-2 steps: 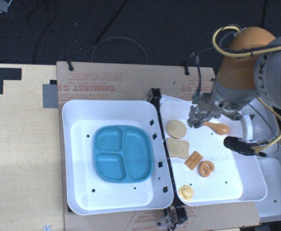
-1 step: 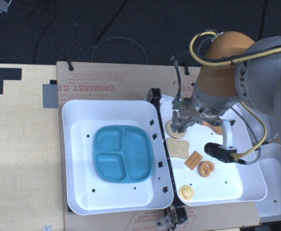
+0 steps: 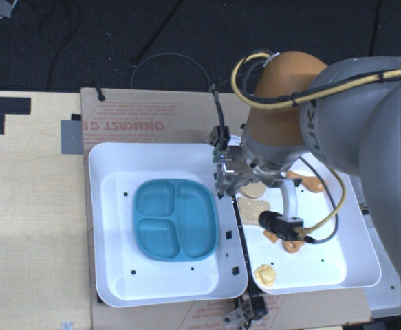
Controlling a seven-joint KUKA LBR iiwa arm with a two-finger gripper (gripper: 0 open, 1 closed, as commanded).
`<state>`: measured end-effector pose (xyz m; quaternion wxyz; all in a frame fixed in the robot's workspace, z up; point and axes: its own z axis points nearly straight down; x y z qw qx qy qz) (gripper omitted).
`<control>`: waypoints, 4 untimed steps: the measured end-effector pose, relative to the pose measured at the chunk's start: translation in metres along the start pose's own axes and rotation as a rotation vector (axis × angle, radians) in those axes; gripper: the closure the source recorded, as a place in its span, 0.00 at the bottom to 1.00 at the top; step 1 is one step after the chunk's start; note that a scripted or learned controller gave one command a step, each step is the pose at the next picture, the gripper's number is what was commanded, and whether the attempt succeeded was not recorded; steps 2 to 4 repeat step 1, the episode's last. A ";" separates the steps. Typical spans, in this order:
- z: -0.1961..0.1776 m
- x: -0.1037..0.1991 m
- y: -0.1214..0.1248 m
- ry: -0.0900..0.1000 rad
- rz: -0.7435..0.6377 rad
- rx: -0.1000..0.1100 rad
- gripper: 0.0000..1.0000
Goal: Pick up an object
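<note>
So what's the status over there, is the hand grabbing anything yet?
Hand low at the divider between the bins, grip unclear. Nothing seen held. Blue divided plate in left bin; small food pieces in right bin.

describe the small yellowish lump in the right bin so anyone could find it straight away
Start at the right bin, the one under the arm. Go to its near edge, close to the divider between the bins: the yellow lump sits there alone. It is pale, rounded and knobbly, unlike the orange pieces farther up by the black cable.

Teal divided plate [image 3: 175,219] in white left bin [image 3: 111,184]; orange and pale-yellow pieces [image 3: 265,275] in white right bin [image 3: 351,253].
</note>
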<state>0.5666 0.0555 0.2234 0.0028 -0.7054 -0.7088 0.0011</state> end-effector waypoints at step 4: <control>-0.007 0.045 0.000 -0.001 0.001 -0.002 1.00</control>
